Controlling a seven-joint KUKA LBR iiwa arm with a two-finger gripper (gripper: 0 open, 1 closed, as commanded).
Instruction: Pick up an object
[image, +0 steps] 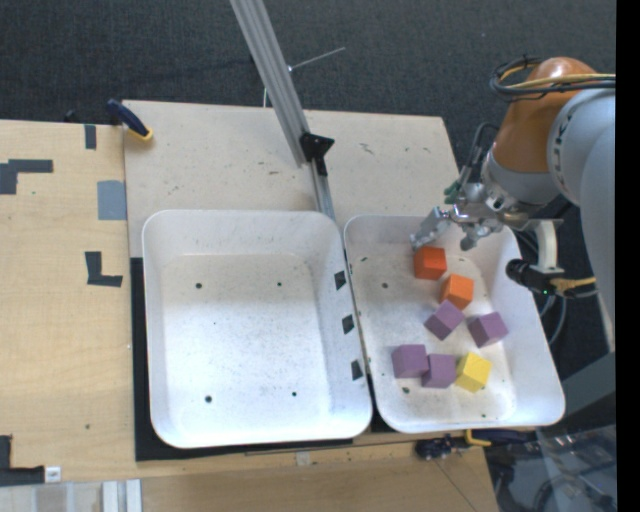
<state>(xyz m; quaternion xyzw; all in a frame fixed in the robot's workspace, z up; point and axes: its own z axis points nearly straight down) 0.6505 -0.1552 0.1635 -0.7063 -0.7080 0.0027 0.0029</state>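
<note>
The gripper (452, 228) hangs over the far edge of the right bin (530, 400), its fingers spread apart and grasping nothing, so the step in hand looks like the approach. The nearest orange block (430, 262) lies just below it; the next move calls for a descent centred on that block. A second orange block (459, 290) sits close beside, and 4 purple blocks (444, 321) and 1 yellow block (474, 372) crowd the near corner.

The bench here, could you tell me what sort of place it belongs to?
Probably a robotics lab set up for grasping trials: two white bins side by side on a plywood bench, foam-like blocks in the right one, and a robot arm reaching in over them.
</note>
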